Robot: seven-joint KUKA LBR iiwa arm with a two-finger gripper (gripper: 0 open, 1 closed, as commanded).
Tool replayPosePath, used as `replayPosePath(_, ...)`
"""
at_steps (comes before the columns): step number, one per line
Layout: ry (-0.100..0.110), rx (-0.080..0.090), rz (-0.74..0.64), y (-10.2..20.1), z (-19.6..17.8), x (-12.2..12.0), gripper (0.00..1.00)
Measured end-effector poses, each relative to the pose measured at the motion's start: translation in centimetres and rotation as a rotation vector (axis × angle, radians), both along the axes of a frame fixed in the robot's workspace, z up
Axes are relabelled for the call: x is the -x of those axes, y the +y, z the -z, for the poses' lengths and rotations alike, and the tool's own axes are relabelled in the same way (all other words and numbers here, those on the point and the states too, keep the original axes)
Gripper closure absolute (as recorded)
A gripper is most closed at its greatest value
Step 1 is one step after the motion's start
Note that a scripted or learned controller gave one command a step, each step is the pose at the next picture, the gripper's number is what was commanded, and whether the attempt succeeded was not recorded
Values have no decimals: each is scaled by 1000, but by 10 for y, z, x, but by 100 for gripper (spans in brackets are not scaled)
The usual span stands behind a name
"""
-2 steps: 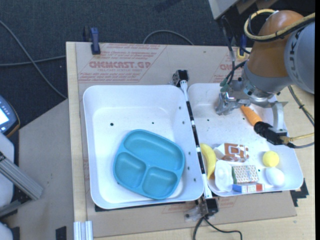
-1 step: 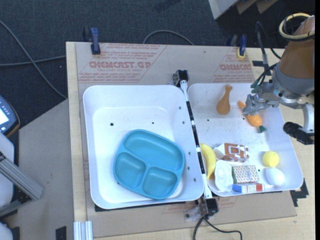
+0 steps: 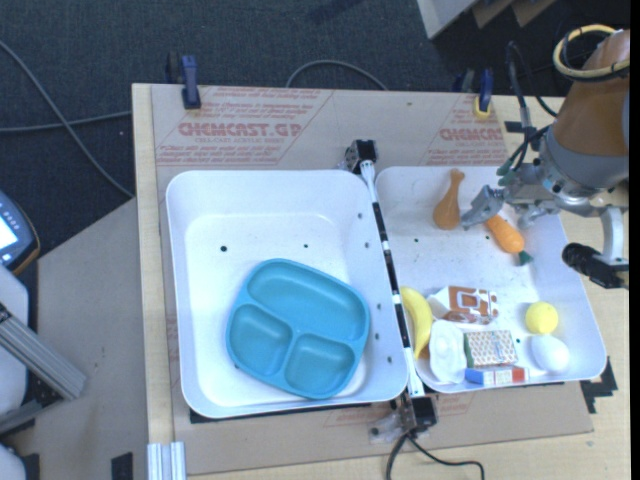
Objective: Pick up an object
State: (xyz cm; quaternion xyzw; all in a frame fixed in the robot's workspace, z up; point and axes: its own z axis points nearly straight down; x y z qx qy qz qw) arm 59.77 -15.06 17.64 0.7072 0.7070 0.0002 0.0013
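left bin: tray | right bin: carrot behind lemon

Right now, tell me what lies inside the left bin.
The left bin holds one blue divided tray, lying flat toward its near side. Whatever sits beneath that tray is covered.

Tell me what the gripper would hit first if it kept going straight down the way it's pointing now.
Most likely the toy carrot, or the bin floor right beside it. The gripper hangs over the right bin's far end with the carrot just below it in the view. Depth is unclear from this slanted view, so it could miss.
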Motion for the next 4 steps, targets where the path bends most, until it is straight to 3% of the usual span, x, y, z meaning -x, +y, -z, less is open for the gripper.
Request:
replayPosePath(1, 1, -1, -3, 6, 97, -59, 0)
replayPosePath(2, -1, -1, -5, 56, 92, -70, 0)
replayPosePath(3, -3, 0, -2, 53, 81, -70, 100)
replayPosePath(4, -4, -2, -6, 125, -13, -47, 100)
